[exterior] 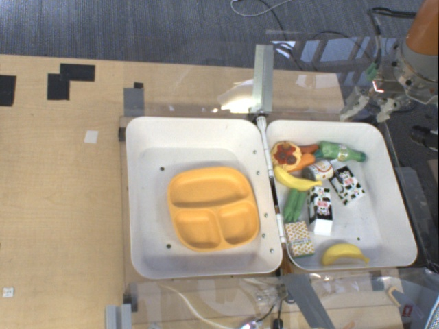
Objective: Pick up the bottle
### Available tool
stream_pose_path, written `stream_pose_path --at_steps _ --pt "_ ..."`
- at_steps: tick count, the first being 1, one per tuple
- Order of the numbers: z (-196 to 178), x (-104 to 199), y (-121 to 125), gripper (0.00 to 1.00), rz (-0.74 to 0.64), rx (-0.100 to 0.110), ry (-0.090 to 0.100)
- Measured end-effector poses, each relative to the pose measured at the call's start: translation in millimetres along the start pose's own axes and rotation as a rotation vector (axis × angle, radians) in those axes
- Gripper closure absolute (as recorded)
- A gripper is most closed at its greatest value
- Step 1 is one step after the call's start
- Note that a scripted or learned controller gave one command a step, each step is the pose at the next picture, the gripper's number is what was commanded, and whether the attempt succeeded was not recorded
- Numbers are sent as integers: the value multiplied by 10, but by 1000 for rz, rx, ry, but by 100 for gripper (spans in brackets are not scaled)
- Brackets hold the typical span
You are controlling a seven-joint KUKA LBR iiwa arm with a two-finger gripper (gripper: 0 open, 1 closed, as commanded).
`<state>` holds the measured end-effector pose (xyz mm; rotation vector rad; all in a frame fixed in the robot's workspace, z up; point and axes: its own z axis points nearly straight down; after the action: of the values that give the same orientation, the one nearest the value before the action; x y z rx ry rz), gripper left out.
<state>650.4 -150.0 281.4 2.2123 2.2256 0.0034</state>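
The bottle [341, 151] is green with a lighter label and lies on its side near the back of the right bin [394, 204]. Its one end rests beside an orange carrot-like toy [309, 160]. My gripper [369, 108] hangs above the back right rim of that bin, up and to the right of the bottle and apart from it. Its two pale fingers [353, 107] are spread open with nothing between them.
The right bin also holds a red-and-yellow toy [286, 154], two bananas [293, 179] [344, 253], two cow-print cartons [320, 204] [348, 186], a green vegetable [295, 204] and a patterned packet [300, 238]. A yellow divided plate [212, 208] lies in the left bin [147, 184].
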Motion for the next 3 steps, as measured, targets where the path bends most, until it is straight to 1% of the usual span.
stream_pose_path --at_steps 1,2,3 --pt "1566 -519 -293 0 -289 -3 -1" --pt "451 -545 38 0 -495 -6 -3" --pt "1570 -85 117 0 28 -5 -1"
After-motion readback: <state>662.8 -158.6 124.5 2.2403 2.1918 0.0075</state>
